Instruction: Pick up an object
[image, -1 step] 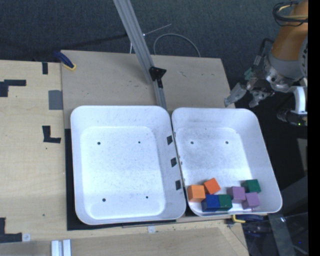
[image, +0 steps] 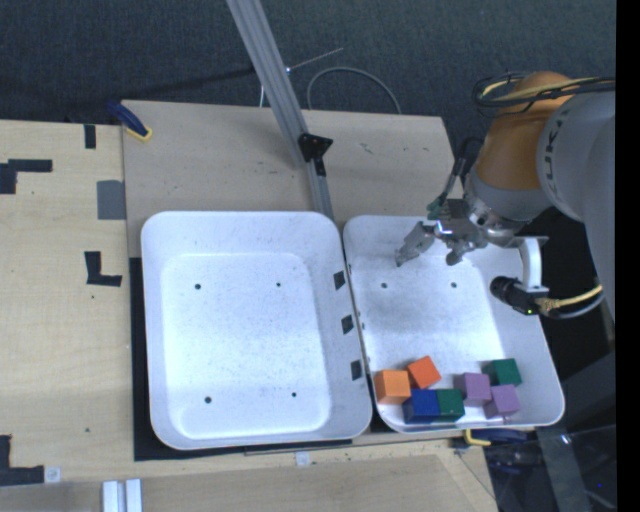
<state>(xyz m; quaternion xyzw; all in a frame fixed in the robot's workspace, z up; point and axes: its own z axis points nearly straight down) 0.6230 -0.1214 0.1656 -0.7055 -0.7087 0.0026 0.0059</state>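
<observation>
While the arm reaches in from the right, things stand as follows.

Gripper: the gripper (image: 430, 250) hangs over the far part of the right bin (image: 400, 310), its two fingers spread apart with nothing between them.
Arm: grey, with an orange band (image: 515, 140) above the wrist.
Blocks: all huddled at the near end of the right bin, well apart from the gripper.
Orange pair: two orange blocks (image: 408, 379) side by side, touching.
Blue block: the blue block (image: 424, 404) sits just in front of them, with a green block (image: 450, 403) beside it.
Purple pair: two purple blocks (image: 490, 392) further right, near another green block (image: 503, 372).
Left bin: the left bin (image: 160, 300) sits touching the right one.
Bench: the tan bench (image: 60, 300) bears both bins.
</observation>
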